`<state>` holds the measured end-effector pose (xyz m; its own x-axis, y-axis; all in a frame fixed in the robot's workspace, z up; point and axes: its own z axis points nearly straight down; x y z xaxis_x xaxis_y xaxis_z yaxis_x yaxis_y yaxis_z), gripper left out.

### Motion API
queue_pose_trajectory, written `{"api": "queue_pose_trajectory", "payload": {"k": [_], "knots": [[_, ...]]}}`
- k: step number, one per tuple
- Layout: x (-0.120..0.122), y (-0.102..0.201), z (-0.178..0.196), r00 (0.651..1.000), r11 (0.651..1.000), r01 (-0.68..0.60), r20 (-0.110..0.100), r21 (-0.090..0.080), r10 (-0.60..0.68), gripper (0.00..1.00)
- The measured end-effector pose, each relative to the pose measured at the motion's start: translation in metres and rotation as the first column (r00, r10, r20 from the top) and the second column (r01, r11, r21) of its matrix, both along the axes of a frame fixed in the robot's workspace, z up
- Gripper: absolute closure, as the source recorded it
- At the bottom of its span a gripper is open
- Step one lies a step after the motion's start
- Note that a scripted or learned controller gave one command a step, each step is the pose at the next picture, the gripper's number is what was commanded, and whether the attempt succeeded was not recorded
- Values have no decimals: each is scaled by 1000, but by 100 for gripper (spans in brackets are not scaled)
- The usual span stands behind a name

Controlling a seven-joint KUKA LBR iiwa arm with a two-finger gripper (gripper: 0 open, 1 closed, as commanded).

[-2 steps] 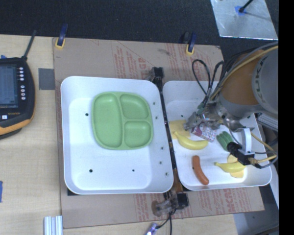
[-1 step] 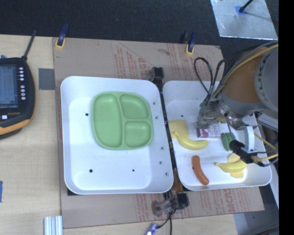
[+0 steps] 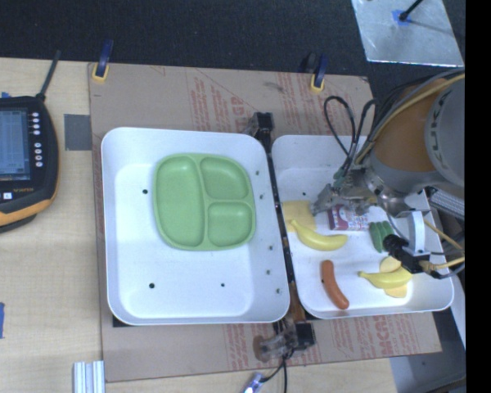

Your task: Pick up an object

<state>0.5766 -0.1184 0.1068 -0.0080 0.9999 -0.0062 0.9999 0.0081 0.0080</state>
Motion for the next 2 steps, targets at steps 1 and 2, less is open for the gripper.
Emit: {"api": "queue_pose_trajectory", "payload": {"k": [1,2], "knots": [[40,-4,-15,1000,1000,5,-11,6,-5,0],[14,-47,-15,1000,1000,6,-12,6,-6,0]]}}
